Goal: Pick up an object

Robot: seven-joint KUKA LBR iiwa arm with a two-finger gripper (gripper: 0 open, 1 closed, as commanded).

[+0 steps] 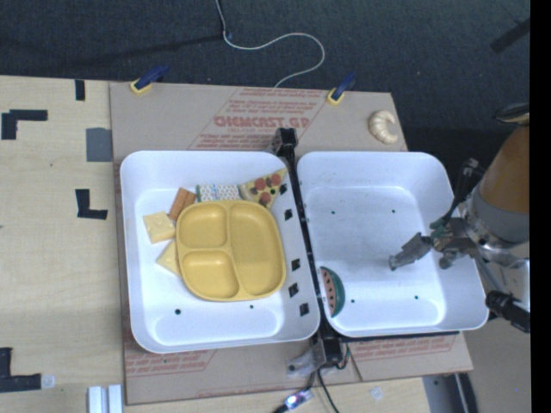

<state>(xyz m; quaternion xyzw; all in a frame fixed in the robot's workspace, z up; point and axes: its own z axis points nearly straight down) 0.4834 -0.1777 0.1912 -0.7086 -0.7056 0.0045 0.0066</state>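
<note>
My gripper (pixel 420 262) hangs over the right side of the right bin (pixel 379 175), reaching in from the right. It is open, with nothing between its fingers. A watermelon slice (pixel 332 289) lies at that bin's lower left edge, well to the left of the gripper. In the left bin (pixel 146 317) sits a yellow divided plate (pixel 231 249). Around the plate's upper left rim lie a pale yellow square (pixel 158 227), a brown piece (pixel 182 201), a patterned piece (pixel 218 192) and a pizza slice (pixel 268 185).
Both bins rest on a cardboard sheet (pixel 258 119) held by clips. A small tan object (pixel 384 126) lies on the cardboard behind the right bin. A white cable (pixel 275 46) loops over the dark floor at the back.
</note>
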